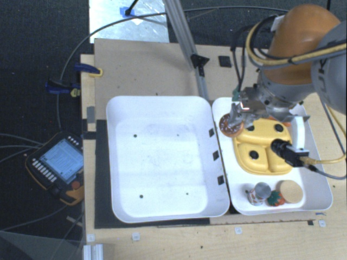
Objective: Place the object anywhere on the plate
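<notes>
A small round object [230,127], brown with a paler pinkish ring and dark speckles, rather like a frosted doughnut or biscuit, is being seen at the upper left corner of the right bin [324,196], just beside the left edge of the yellow plate [260,153]. The plate is being shown as a moulded yellow tray with several compartments and dark round spots on its surface, lying in the middle of that bin. The gripper [236,114] is being held directly over the round object, with the jaws pointing down at it; whether the jaws are closed on it or merely above it cannot be told, since the metal parts are blurred together. The grey arm [295,42] with its orange band is being extended in from the right, cables looped around it. Near the bin's front edge, a tan disc [290,191], a grey cup-like item [262,189] and a small red and green piece [275,200] are being seen. The left bin [122,199] is lying beside it on the tabletop [141,69].
</notes>
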`<state>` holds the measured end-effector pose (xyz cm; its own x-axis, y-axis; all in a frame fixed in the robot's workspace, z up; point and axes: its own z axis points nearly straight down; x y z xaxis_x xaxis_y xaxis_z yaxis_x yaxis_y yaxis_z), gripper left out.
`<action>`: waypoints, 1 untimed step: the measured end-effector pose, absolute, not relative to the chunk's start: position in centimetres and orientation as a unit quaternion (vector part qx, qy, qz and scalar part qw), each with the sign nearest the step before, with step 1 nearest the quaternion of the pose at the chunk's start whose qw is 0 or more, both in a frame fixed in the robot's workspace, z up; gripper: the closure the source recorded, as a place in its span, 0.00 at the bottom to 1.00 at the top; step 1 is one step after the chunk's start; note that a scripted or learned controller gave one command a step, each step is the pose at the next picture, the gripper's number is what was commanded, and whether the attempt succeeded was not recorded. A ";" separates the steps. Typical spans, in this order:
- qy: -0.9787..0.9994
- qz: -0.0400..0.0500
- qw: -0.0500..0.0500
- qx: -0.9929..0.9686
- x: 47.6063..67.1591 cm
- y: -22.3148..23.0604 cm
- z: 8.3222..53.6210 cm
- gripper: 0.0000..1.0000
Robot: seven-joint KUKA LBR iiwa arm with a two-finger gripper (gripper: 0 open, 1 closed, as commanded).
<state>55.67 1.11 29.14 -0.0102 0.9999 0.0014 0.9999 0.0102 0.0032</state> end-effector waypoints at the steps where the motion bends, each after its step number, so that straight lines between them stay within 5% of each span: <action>1: 0.711 0.001 0.000 0.704 56.5 6.3 28.2 1.00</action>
<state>56.49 6.30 28.16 -0.0101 0.9999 0.0015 0.9999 0.0101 0.0025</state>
